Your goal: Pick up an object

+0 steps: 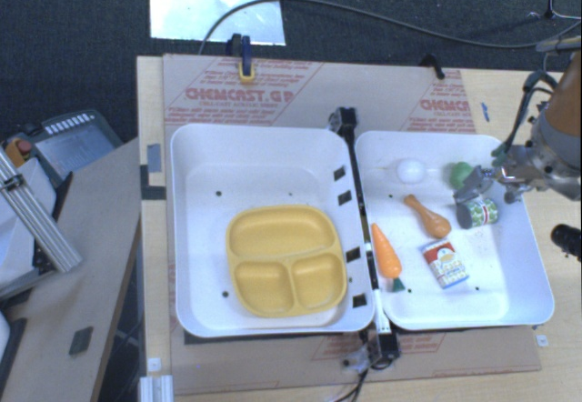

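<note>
My gripper [480,184] hangs over the far right part of the right bin [523,300]. Directly under it lies a small grey can with a green label [479,212]. A green round object [460,175] sits just to the gripper's left. Further left lie a white egg [411,171], a tan drumstick [427,216], an orange carrot [386,250] against the bin's left wall, and a red and white can [445,264] toward the front. Whether the gripper touches the grey can is unclear.
The left bin [195,209] holds a yellow divided plate [284,259]. A black divider strip [356,209] runs between the bins. The arm's grey body [559,127] stands over the right edge of the bench. Cables cross the floor behind.
</note>
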